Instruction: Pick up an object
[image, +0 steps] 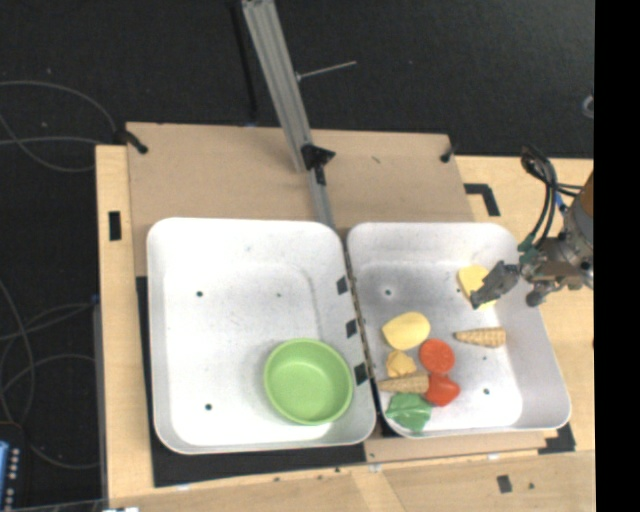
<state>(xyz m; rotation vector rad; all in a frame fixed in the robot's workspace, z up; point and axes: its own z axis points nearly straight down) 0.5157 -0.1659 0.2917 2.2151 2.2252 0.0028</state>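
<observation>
Starting at the left, we see the left bin (200, 300) holding a green bowl (308, 381) near its 5 o'clock corner, close to the front wall and the divide; the rest of that floor is open room.

Across the seam, the right bin (440, 250) keeps its far half bare, while its near-left corner is crowded. A pale yellow lemon-like piece (406, 329) sits near the middle, a smaller yellow lump (400, 363) just at its 6 o'clock. A tan stick-like piece (404, 384) lies below that, touching a red tomato-like piece (437, 356) and a second red piece (443, 390). A green piece (408, 411) presses against the front rim and is hard to make out. A tan cone (481, 338) lies apart at 3 o'clock of the lemon.

A yellow block (471, 278) rests near the right wall. The gripper (510, 282) hangs just at its 3 o'clock, one dark finger (490, 288) overlapping it; we cannot tell how wide it stands. The arm is cut off at the right.
</observation>
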